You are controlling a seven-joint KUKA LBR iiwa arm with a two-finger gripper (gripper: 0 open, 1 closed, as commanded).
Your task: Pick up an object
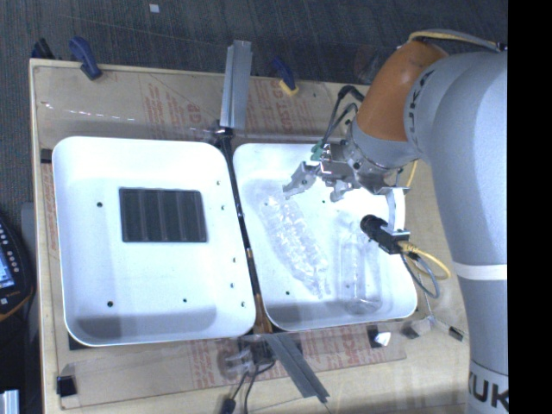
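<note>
The hand (317, 179) hangs over the far part of the right bin (259, 166), its two fingers spread with nothing between them. Just nearer the camera, a clear plastic bottle (293, 240) lies on its side on the bin floor, slanting from below the fingers toward the near wall. A second clear bottle (358, 266) lies beside it, on the arm's side. The left bin (78, 162) holds a dark ribbed block (162, 215).

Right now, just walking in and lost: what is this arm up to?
The arm's end effector hangs over the far end of the right bin, which holds two clear plastic items: a crinkled bottle and a tube. Nothing sits between its fingers. The left bin has a dark panel.
</note>
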